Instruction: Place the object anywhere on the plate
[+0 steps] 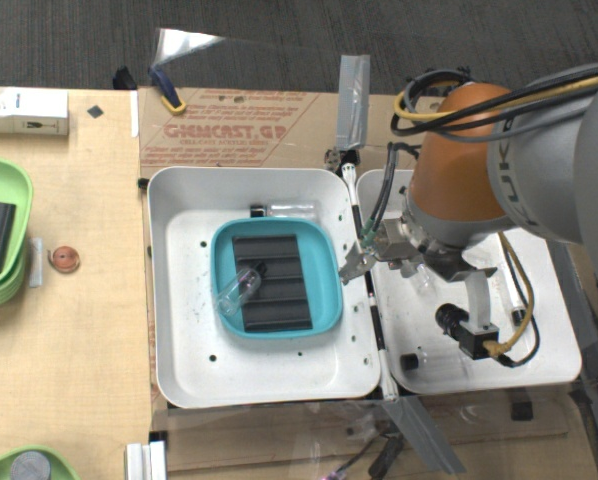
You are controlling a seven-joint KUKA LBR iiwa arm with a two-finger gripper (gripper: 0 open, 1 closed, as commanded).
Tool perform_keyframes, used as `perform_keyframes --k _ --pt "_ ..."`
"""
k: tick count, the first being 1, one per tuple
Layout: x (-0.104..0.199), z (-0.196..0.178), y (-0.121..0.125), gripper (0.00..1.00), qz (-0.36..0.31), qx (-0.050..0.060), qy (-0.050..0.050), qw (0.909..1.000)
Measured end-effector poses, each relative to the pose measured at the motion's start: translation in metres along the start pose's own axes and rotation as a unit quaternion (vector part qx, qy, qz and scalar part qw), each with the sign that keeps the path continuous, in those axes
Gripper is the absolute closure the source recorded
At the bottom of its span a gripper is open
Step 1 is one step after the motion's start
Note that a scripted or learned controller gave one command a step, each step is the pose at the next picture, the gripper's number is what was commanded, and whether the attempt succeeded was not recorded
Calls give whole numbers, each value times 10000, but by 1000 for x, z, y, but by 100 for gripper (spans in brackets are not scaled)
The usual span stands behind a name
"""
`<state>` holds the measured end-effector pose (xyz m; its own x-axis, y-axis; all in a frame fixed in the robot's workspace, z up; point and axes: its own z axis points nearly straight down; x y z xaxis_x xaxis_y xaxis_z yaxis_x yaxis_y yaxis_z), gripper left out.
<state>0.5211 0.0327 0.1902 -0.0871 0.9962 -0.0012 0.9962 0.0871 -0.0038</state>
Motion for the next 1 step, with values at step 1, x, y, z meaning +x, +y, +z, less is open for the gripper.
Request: perform_keyframes --k 1 --pt "0 0 0 0 0 0 0 10000"
